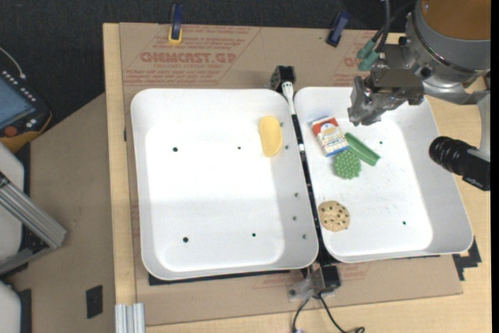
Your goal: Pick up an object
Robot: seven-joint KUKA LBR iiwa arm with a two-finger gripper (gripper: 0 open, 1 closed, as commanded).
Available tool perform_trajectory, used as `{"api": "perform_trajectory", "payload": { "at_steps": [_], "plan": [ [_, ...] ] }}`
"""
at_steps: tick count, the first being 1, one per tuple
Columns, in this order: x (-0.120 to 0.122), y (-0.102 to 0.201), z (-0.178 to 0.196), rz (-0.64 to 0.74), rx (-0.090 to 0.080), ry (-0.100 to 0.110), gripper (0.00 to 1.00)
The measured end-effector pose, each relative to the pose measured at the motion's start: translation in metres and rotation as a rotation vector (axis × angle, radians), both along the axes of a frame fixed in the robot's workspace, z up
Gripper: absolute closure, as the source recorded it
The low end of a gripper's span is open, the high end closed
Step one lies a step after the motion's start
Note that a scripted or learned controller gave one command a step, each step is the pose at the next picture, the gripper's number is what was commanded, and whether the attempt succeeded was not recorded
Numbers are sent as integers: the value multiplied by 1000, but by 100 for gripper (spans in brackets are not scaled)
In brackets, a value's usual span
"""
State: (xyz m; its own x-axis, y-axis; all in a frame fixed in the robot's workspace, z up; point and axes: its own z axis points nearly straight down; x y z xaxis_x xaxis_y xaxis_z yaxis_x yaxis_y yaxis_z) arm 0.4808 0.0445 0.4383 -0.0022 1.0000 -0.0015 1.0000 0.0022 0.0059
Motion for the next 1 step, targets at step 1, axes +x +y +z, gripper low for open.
{"api": "perform_trajectory", "payload": {
  "at_steps": [1],
  "plan": [
    [1, 0, 10, 1, -1, -2, 100]
  ]
}}
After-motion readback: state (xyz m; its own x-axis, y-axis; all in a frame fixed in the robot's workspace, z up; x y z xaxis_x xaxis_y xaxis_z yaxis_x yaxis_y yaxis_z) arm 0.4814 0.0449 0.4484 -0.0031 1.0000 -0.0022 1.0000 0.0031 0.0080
